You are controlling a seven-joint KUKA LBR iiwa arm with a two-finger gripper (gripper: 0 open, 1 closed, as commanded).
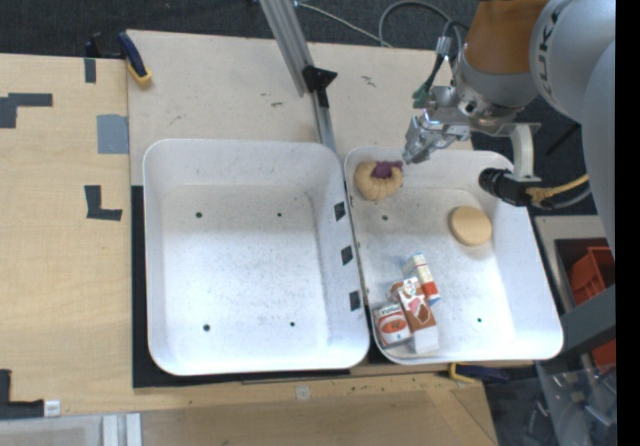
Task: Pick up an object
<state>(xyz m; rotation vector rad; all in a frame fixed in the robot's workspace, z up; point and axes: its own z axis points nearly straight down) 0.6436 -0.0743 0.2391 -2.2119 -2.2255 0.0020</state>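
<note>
We're hovering the gripper over the far left corner of the right bin, angled down so it can drop onto the pastry with a purple top. We cannot tell its state. The pastry is lying just beside and below the gripper, against the bin's far wall, not held. A tan round bun and small cartons are sitting nearer the front edge, well apart.
</note>
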